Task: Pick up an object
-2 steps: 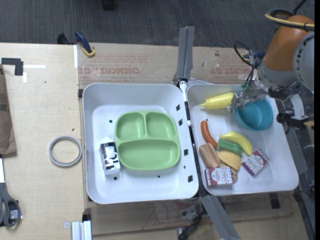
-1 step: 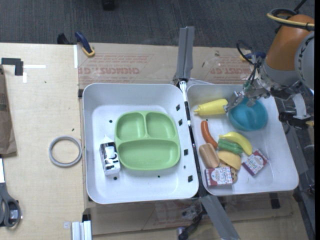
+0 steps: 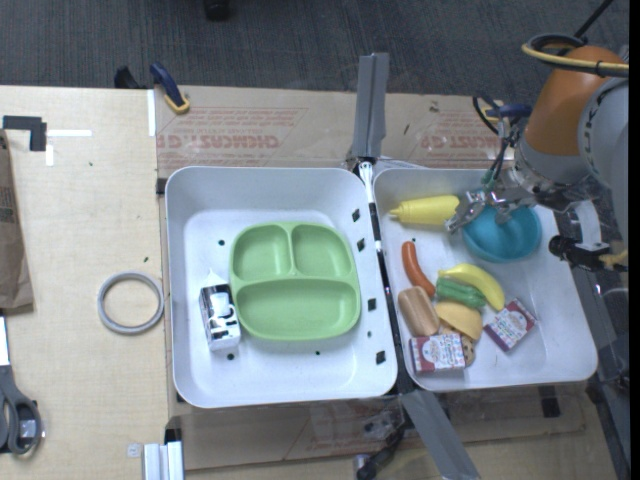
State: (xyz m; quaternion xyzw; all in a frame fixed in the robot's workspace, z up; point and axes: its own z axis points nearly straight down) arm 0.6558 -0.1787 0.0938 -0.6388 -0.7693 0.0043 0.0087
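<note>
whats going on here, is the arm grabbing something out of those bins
The robot arm reaches in from the right, and its gripper hangs low in the right bin, by the blue bowl and the yellow corn. Nothing shows between its fingers. The banana, hot dog and small cartons lie untouched; the green plate sits in the left bin.

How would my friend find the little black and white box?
Look in the left bin, the one holding the green divided plate. The small box sits just off the plate's left edge, near the bin's left wall. It is the only other thing in that bin, and its black and white print stands out against the green.
</note>
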